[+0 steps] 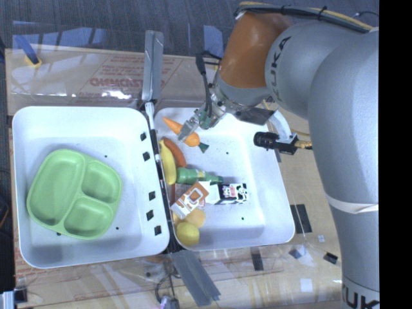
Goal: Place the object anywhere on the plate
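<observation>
White right bin (270,192), tool (192,132) clamped on carrot (181,129) near its far-left corner, green plate (74,193) in left bin (38,131)

Big smooth grey KUKA arm (335,108), glossy orange band (248,50) above the wrist, black lettering on the casing, dark cables (302,11) trailing over its top.

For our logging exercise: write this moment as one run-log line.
gripper: over carrot, right bin | green plate: left bin, bare | placement: not yet done
</observation>
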You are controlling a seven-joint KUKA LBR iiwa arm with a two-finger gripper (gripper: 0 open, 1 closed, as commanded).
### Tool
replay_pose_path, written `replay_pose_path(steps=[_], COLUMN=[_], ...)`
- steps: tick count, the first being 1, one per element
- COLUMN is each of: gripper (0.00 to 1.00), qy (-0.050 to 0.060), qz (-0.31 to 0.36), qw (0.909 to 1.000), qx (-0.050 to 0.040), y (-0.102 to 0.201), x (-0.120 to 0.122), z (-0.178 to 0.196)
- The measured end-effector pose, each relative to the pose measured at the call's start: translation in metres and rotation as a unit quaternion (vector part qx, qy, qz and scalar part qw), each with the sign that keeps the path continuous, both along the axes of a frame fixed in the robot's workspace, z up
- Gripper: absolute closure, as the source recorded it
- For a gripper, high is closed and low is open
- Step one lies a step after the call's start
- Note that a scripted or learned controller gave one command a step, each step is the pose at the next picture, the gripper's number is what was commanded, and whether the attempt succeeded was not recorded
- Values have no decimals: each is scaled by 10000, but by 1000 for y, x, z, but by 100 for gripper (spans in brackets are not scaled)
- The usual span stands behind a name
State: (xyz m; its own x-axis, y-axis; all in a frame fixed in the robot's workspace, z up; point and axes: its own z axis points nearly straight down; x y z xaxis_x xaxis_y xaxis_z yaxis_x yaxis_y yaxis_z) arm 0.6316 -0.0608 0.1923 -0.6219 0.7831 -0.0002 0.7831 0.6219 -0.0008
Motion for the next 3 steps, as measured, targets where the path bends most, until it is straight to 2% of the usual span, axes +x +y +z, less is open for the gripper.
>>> replay_pose_path(steps=[1,2,3], gripper=[100,100,100], qy=[-16,18,16], qz=[1112,272,453], qw=[9938,9996,9990], qx=[-1,-1,-3], y=[33,129,192], x=[4,-40,-84], z=[83,10,2])
